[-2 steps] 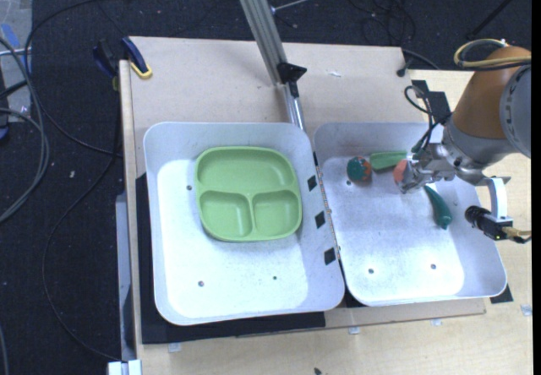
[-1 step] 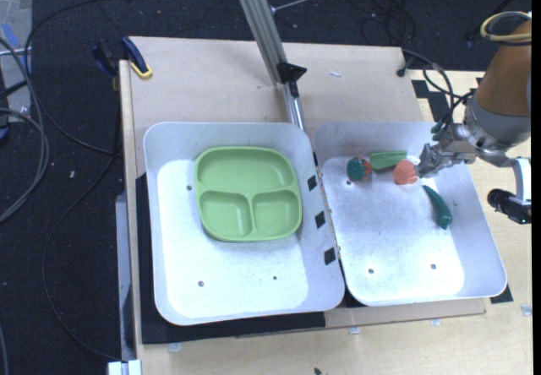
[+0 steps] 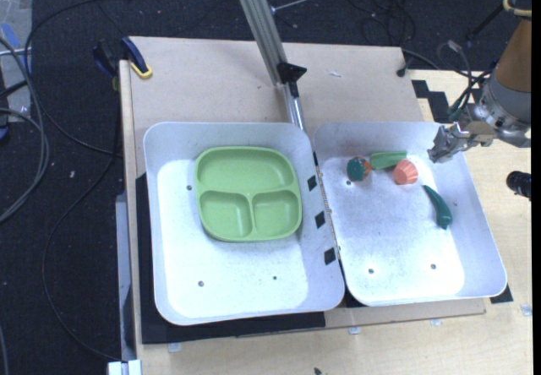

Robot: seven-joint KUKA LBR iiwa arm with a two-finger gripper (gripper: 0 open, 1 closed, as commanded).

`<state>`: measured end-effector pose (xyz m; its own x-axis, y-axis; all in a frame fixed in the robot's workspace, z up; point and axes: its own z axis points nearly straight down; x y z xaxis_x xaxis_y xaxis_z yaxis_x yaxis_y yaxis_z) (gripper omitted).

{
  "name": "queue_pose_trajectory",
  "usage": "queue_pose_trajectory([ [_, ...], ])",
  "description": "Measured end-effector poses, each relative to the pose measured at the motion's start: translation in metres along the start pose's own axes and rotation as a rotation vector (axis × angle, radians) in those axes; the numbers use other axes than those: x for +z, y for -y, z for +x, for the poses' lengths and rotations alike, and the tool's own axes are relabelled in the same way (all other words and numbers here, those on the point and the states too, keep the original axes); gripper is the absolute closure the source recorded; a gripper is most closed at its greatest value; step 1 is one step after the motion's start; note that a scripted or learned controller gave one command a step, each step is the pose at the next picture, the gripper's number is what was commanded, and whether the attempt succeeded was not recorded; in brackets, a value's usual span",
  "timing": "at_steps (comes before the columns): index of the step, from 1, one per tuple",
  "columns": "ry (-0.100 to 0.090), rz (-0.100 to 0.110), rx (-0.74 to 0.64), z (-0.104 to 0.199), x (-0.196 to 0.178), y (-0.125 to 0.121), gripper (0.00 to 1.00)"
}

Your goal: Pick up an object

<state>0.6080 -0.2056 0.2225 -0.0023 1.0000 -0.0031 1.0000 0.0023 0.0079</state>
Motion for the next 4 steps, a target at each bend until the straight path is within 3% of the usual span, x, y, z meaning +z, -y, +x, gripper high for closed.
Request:
queue_pose_trajectory([
  [1, -0.006, 0.007, -0.006, 0.063, -0.001, 0.000, 1.00],
  [4, -0.005, 0.007, -0.005, 0.212, 0.007, 0.012, 1.00],
])
